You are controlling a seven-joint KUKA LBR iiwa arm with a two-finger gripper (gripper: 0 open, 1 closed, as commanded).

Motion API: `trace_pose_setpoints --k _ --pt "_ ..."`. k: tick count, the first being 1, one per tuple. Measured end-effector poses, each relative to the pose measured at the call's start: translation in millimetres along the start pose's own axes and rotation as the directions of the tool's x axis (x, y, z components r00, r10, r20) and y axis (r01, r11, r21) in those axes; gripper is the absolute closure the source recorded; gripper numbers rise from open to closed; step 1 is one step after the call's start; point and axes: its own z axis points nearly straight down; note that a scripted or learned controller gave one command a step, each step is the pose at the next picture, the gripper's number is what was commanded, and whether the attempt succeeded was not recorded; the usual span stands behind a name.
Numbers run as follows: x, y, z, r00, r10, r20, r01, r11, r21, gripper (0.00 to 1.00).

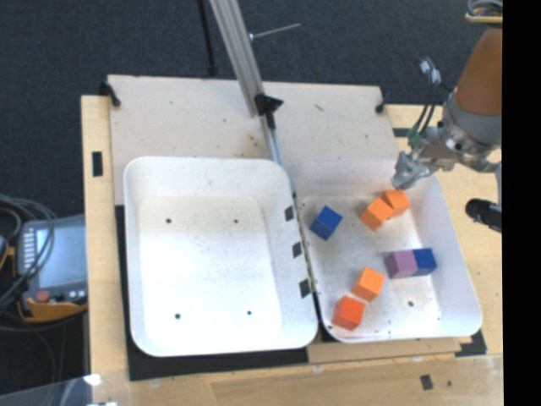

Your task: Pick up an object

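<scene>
Bench (97, 227) of pale wood carries two shallow white bins side by side, with a flat board behind them. Left bin (135, 184) is the larger in view. Right bin (461, 294) holds six small blocks. Arm (482, 83), grey with an orange band, enters from the right above the right bin's far corner. A slanted metal post (232, 32) crosses the board and meets the divide between the bins.

Gripper (406, 172) hangs at the right bin's far edge, just beside a pair of orange blocks (385, 207) that touch each other. Its tip reads as a blurred grey mass; whether it is wide or narrow cannot be told, and nothing is seen in it.

Blue block (325, 222) lies near the divide. Purple block (401, 263) touches a second blue block (424, 260). Two more orange blocks sit nearer the front: one (368, 282) mid-bin, one (348, 312) by the front left corner.
</scene>
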Motion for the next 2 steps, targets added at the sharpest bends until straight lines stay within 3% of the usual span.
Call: trace_pose_setpoints --k 2 --pt "100 20 3 1.0 -0.001 -0.001 0.001 1.0 0.002 1.0"
